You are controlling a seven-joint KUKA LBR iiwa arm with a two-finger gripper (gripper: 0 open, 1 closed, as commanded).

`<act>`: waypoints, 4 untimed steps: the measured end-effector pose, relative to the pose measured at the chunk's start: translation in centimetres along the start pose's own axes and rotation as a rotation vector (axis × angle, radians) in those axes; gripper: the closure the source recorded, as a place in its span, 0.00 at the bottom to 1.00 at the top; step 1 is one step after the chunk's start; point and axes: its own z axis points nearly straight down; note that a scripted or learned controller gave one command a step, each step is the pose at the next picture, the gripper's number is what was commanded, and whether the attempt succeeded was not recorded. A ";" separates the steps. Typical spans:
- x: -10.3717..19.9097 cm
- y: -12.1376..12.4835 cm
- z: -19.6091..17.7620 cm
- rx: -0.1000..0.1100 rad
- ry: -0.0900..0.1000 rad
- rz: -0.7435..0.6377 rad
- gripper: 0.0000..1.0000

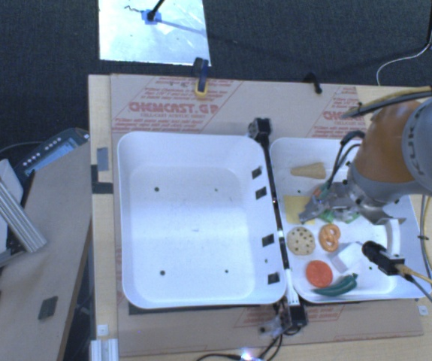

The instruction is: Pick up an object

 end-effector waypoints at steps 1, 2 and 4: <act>0.0 0.6 -1.8 -0.017 -0.004 -0.004 1.00; 2.5 -5.5 0.4 -0.012 -0.002 -0.002 1.00; 1.1 0.3 0.2 -0.016 -0.003 -0.003 1.00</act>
